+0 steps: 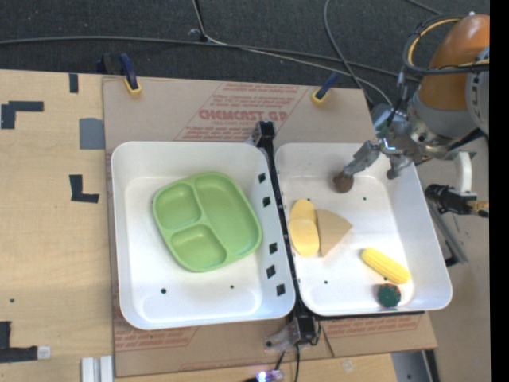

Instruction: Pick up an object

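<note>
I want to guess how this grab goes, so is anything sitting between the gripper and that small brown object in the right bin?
Nothing visible does. The gripper hangs over the right bin's far end, with the small brown object just beside one finger. The yellow pieces and tan wedge lie nearer the camera.

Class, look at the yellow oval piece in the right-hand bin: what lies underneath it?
The yellow oval piece overlaps the left edge of a tan wedge, whose right part shows. Beneath both is the right bin. How far the wedge reaches under the oval is covered.
</note>
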